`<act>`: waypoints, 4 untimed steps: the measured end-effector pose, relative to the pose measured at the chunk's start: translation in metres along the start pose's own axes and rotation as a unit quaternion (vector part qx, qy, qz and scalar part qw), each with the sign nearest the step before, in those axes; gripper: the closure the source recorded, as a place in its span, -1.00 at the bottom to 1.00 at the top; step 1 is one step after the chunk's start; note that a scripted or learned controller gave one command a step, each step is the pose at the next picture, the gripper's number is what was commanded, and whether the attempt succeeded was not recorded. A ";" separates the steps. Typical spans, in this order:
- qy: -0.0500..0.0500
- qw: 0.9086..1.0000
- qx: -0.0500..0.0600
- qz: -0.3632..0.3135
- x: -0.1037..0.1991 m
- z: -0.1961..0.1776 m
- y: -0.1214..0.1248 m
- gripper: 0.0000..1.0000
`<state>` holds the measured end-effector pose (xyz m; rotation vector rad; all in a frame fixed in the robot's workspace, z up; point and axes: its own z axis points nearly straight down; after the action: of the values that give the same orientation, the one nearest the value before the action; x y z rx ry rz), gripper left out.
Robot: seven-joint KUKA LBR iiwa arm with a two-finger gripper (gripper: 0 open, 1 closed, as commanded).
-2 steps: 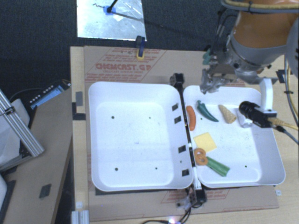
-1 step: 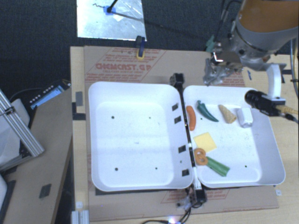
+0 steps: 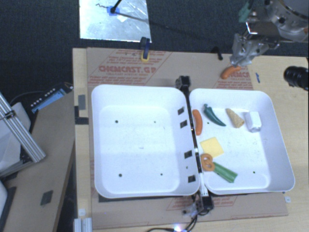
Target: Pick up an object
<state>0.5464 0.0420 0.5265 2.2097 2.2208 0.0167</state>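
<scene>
Gripper [image 3: 240, 59] sits at the upper right of the frame, above the far rim of the right bin [image 3: 277, 129], over the cardboard sheet [image 3: 125, 66]. An orange sausage-shaped piece [image 3: 230, 72] hangs at its tip, apparently clamped between the fingers, clear of the bin. Left bin [image 3: 140, 93] occupies the centre-left of the frame. Contents of the right bin, left to right: orange sausage [image 3: 197, 122] along the left wall; yellow square [image 3: 212, 147]; orange ring [image 3: 207, 162]; dark green pepper [image 3: 213, 116]; green piece [image 3: 225, 172] at lower centre; tan wedge [image 3: 235, 118]; white block [image 3: 253, 121].
</scene>
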 end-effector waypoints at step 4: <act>0.002 1.000 0.012 -0.005 -0.061 0.111 0.071 1.00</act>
<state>0.6196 -0.0183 0.4167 2.2127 2.2443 -0.0056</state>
